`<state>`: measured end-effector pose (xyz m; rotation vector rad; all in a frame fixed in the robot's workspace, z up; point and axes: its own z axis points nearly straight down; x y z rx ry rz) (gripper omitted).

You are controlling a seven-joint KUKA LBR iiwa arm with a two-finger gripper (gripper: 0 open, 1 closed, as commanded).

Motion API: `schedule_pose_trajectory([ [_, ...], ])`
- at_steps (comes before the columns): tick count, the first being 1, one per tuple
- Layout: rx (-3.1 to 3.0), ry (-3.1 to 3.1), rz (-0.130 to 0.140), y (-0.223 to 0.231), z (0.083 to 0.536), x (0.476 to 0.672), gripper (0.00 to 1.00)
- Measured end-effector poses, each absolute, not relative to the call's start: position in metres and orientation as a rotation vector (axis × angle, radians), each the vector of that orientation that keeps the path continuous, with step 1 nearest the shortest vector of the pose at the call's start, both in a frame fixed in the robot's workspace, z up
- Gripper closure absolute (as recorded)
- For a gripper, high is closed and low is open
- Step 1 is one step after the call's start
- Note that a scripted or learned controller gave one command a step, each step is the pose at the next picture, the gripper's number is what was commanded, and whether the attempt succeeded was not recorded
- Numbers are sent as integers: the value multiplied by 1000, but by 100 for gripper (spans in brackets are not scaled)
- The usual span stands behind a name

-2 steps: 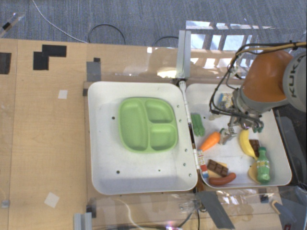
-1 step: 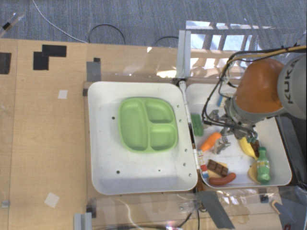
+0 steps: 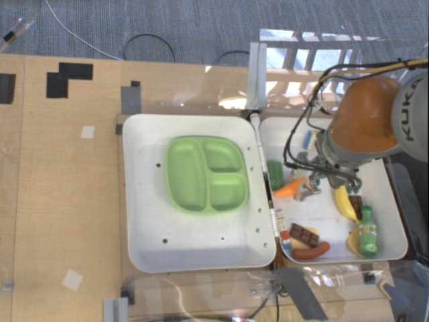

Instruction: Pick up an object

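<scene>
The right bin (image 3: pixel 395 213) holds several small objects. An orange carrot (image 3: pixel 286 190) lies near its left wall. My gripper (image 3: pixel 310 190) hangs low over the bin, right at the carrot's right end, below the arm's orange band (image 3: pixel 365 116). A yellow banana (image 3: pixel 344 204) lies just right of the gripper. A green bottle (image 3: pixel 366 237) stands at the front right. A brown chocolate bar (image 3: pixel 305 234) and a red sausage (image 3: pixel 312 250) lie at the front. The arm hides the bin's back part.
The left bin (image 3: pixel 144 247) holds a green divided plate (image 3: pixel 206 174). A green item (image 3: pixel 275 174) and a blue item (image 3: pixel 308 139) lie by the right bin's left wall. A metal rail (image 3: pixel 265 173) separates the bins. Black cables (image 3: pixel 298 133) loop beside the wrist.
</scene>
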<state>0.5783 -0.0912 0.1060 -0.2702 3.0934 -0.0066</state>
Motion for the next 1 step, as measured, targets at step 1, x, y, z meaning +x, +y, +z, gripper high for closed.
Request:
schedule_pose_trajectory([
  [1,-794,3024,-11,-139,209,571,100],
])
